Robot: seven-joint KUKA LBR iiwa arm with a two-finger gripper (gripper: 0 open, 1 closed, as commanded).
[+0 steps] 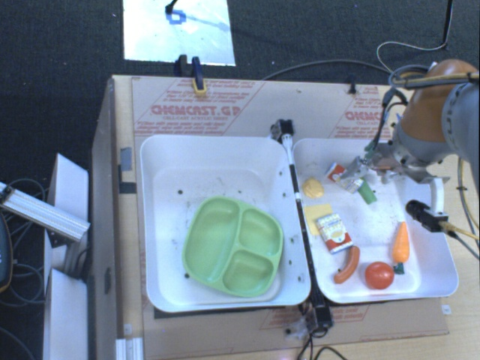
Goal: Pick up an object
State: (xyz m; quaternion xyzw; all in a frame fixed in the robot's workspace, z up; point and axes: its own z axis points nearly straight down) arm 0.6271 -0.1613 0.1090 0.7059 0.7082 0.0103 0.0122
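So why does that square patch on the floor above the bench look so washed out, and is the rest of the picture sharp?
In the camera view, the pale floor panel catches bright glare; the green divided plate and tomato look evenly lit, slightly soft; the gripper is blurred.

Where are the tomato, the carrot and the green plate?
tomato (379,275), camera view, middle of its red top.
carrot (401,244), camera view, middle of its orange body.
green plate (234,244), camera view, the ridge between its compartments.
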